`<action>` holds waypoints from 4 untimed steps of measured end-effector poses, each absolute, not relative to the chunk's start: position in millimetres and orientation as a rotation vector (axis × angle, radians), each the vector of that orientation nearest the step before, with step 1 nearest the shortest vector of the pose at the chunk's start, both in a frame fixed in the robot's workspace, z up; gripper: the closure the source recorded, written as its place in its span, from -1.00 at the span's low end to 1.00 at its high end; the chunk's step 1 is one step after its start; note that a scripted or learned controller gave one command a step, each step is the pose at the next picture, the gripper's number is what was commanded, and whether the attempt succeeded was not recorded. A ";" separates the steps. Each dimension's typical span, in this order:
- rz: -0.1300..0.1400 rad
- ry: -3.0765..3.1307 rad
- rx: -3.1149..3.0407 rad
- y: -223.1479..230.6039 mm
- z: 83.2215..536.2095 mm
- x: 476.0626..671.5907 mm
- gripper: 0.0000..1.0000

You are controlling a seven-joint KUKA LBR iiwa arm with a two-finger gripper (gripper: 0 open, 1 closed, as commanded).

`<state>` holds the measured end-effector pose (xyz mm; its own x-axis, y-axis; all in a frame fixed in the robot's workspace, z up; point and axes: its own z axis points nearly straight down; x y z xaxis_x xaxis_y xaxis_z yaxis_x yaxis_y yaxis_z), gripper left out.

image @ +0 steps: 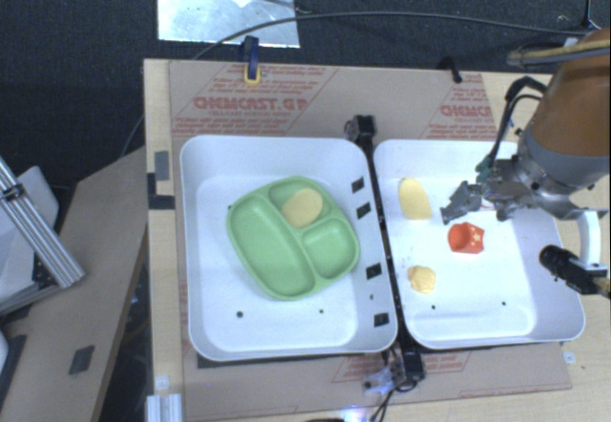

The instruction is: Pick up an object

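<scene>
My gripper (460, 205) hangs over the right bin (549, 315), coming in from the right. Just below it in the view lies a red object (466, 238) on the bin floor, apart from the gripper as far as I can see. A pale yellow object (414, 199) rests to the gripper's left, near the bin's left wall. A smaller yellow lump (421, 278) sits toward the front of the same bin.
The left bin (215, 315) holds a green divided plate (277, 258) with a yellow item (303, 207) in its rear compartment. A black divider (374, 220) runs between the bins. The arm's orange band (573, 115) looms at the right.
</scene>
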<state>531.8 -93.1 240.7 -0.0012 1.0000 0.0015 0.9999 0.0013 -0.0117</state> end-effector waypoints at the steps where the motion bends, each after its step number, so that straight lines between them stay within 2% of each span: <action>1: -0.002 -2.226 -2.218 -92.9 247.2 534.1 -1.00; 2: 0.003 -2.220 -2.218 -94.6 187.8 541.4 -1.00; 4: 0.000 -2.221 -2.220 -85.1 103.3 544.3 -1.00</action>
<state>544.3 -85.1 103.3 -0.0005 1.0000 0.0009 1.0000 0.0005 -0.0009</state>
